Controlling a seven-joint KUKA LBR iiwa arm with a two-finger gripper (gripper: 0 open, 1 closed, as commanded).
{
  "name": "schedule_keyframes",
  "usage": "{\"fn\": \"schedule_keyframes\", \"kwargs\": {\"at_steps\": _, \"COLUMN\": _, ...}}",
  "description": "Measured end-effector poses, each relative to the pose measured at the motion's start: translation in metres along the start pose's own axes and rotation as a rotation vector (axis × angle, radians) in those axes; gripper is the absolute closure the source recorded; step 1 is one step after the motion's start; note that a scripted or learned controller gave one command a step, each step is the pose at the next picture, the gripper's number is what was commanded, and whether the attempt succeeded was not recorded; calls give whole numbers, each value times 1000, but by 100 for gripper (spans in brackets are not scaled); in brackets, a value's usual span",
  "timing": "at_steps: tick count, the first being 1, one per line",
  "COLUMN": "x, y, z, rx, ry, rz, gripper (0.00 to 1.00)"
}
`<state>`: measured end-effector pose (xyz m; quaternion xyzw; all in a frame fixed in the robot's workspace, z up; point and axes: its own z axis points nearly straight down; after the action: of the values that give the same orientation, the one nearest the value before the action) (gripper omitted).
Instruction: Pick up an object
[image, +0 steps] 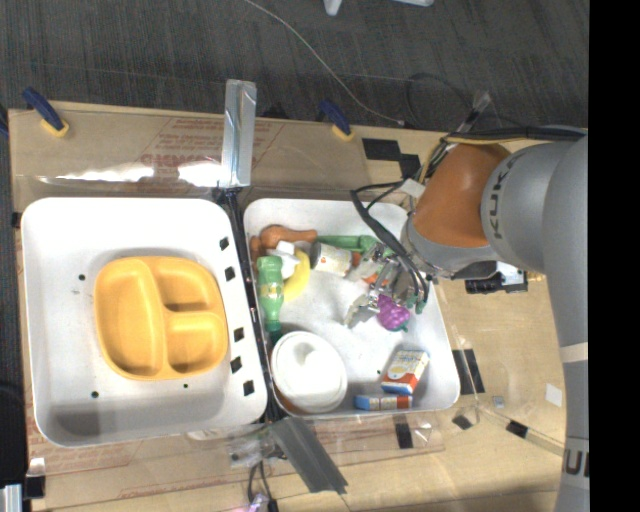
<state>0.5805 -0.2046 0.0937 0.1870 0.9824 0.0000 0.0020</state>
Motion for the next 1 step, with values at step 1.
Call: {"fn": "schedule_keyframes", "kwargs": {"at_steps": 1, "x": 35, "y": -18, "z": 0, "rx": 0, "ry": 1, "rz": 74, "gripper": 0}}
